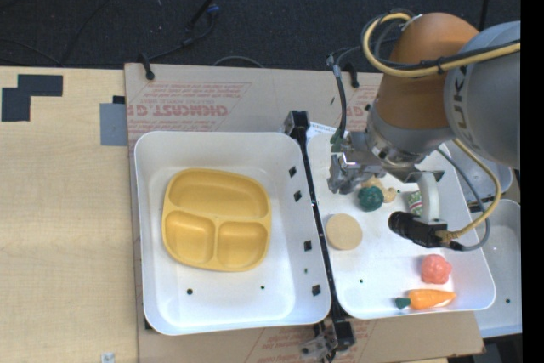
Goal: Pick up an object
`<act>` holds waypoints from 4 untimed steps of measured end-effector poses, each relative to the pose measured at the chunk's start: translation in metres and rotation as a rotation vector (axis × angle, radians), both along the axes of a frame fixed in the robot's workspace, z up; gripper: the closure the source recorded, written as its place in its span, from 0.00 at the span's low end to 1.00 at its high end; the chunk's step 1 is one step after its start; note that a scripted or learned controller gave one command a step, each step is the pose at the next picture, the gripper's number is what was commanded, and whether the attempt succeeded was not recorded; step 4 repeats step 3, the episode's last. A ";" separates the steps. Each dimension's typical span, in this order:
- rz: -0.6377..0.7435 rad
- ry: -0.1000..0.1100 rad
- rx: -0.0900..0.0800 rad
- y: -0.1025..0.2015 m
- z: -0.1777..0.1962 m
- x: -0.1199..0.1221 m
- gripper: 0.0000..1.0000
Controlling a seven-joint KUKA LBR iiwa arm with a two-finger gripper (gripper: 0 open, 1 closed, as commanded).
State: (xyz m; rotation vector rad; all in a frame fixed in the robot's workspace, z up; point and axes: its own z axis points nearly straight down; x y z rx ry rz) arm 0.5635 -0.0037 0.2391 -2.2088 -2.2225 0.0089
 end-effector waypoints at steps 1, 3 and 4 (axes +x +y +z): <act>-0.001 0.001 -0.001 0.046 -0.016 -0.005 1.00; -0.004 0.001 -0.004 0.099 -0.028 -0.012 0.00; -0.004 0.001 -0.004 0.099 -0.028 -0.012 0.00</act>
